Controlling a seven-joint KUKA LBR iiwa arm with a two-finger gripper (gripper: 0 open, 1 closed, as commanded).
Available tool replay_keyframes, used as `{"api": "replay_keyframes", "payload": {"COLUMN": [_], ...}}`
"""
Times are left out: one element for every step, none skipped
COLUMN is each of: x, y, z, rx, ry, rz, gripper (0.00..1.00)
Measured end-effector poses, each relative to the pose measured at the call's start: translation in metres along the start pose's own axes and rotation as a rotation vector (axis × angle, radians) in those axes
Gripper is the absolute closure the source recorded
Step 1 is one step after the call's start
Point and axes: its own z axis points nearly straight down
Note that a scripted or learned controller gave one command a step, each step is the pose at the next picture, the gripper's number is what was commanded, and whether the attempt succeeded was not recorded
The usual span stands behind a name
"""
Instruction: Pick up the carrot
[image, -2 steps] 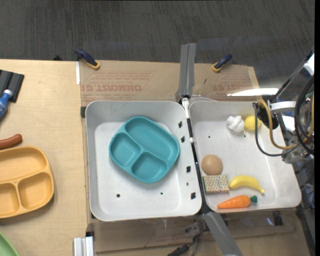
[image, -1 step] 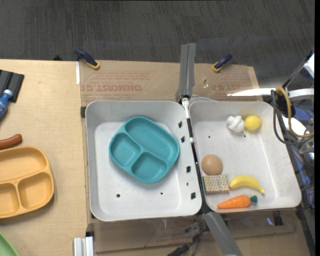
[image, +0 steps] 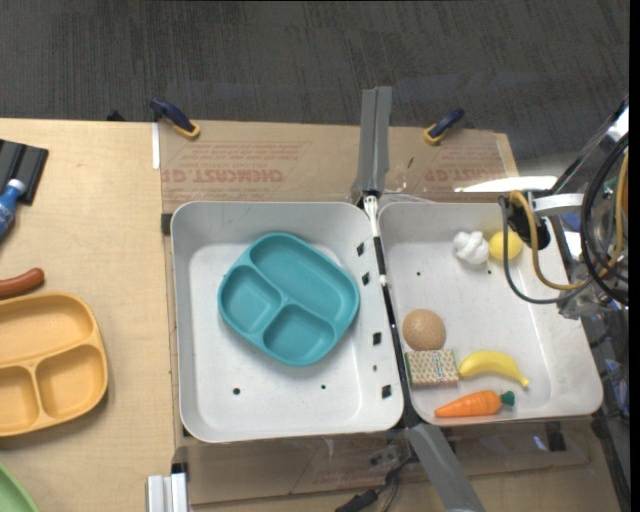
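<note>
The carrot (image: 474, 404) is orange with a green stub at its right end. It lies flat near the front wall of the right bin (image: 560, 340). A yellow banana (image: 492, 366) sits just behind it, and a small patterned block (image: 432, 368) is to its upper left. Cables and grey parts of the arm (image: 590, 270) hang over the bin's right rim, well away from the carrot.
A brown ball (image: 424, 329), a white item (image: 470, 246) and a yellow lemon (image: 506, 246) share the right bin. A teal divided plate (image: 290, 298) fills the left bin (image: 200, 400). A yellow tray (image: 45, 365) and a sausage (image: 20, 283) lie on the bench at left.
</note>
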Motion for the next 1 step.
{"api": "replay_keyframes", "payload": {"x": [0.0239], "y": [0.0235], "z": [-0.0406], "rx": [0.001], "ry": [0.005], "rz": [-0.001], "gripper": [1.00]}}
